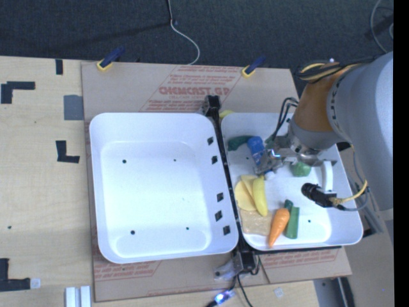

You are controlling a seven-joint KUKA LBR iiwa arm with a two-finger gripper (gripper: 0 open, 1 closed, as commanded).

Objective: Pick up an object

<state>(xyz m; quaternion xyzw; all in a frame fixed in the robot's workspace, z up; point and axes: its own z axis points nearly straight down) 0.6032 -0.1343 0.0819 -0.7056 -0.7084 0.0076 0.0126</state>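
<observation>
The left bin (153, 184), smooth white plastic, is sitting at frame centre-left. In the right bin (339, 232), a glossy yellow banana (255, 194) and a tapered orange carrot (278, 226) are lying near the lower edge. Above them, the gripper (268, 162) is hovering beside a blue object (255, 146); jaw spacing cannot be determined.

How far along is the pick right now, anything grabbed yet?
Done: the arm has reached into the right bin, and the gripper sits low beside the blue object. In hand: nothing I can confirm between its fingers. Left: the grasp and lift. The banana, carrot and green pieces all lie on the bin floor.
</observation>
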